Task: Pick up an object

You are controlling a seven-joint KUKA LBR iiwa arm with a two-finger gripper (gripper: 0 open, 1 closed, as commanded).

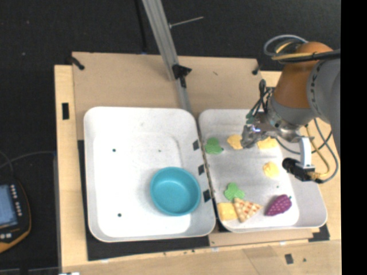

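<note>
Camera view: gripper [250,137] poised low in the right bin [298,219] between two yellow pieces [235,141], grip state impossible to tell; centring squarely over one should help

Two bins sit side by side on the table [66,153] — the left bin [114,130] holds a bowl [175,191] near its front right corner. The right bin [309,211] holds scattered toy foods [252,208] — several front left, others toward the back, where the hand [250,137] sits among them.
</note>
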